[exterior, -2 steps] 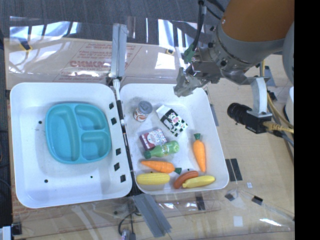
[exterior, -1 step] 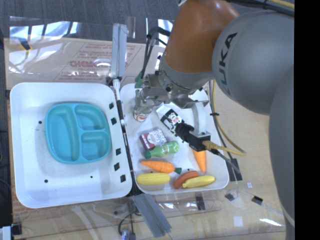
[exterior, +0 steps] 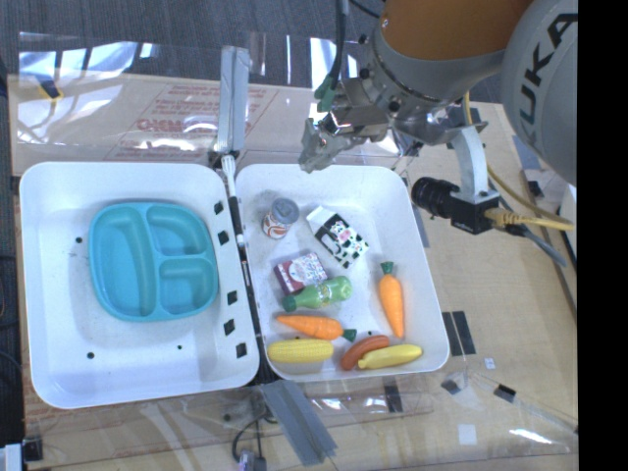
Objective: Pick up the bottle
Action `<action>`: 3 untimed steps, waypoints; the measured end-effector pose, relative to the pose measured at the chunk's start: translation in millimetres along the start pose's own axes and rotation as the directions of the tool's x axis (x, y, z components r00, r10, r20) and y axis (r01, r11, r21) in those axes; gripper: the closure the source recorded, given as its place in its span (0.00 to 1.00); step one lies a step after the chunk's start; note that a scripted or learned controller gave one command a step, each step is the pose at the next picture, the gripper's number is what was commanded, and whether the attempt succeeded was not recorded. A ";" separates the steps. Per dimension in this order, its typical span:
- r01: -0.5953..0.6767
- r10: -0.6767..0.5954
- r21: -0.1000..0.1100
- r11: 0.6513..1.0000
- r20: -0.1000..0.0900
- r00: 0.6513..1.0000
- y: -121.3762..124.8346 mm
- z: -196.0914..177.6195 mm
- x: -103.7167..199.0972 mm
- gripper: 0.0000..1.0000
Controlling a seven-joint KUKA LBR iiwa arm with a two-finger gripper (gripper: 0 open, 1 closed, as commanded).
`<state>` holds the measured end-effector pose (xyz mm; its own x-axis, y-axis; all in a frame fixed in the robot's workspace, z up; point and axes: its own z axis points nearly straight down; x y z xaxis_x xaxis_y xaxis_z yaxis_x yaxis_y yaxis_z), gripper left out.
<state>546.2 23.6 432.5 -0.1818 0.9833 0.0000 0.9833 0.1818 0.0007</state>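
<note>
We see the gripper (exterior: 316, 155) hanging over the far rim of the right bin (exterior: 417, 263), near that bin's back left corner, with the grey arm and its orange band (exterior: 456, 8) rising above it to the right. Its fingers (exterior: 312, 153) look drawn close together with nothing between them — though at this slant and size we cannot be sure of the gap. The bottle (exterior: 321, 293), green and lying on its side, rests near the middle of the right bin, well apart from the gripper. It touches a small dark red packet (exterior: 299, 271) just behind it, and an orange carrot (exterior: 310, 327) lies just in front of it. A small can (exterior: 281, 216) stands toward the bin's back left, with a black-and-white carton (exterior: 339, 236) beside it. A second carrot (exterior: 392, 300) lies to the right, and along the near wall sit an ear of corn (exterior: 300, 351), a sausage (exterior: 361, 347) and a banana (exterior: 391, 358). The left bin (exterior: 49, 361) holds a blue divided tray (exterior: 152, 260).
</note>
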 end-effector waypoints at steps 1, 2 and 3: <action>-0.063 0.063 0.006 0.998 0.001 0.998 53.6 103.4 66.9 1.00; -0.063 0.063 0.005 0.998 0.001 0.998 53.7 102.8 66.8 0.00; 0.302 -0.302 0.006 0.953 -0.001 0.953 15.0 198.4 132.6 0.00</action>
<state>537.0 156.7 234.2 -0.4704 0.8824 0.0004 0.8824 0.4704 -0.0053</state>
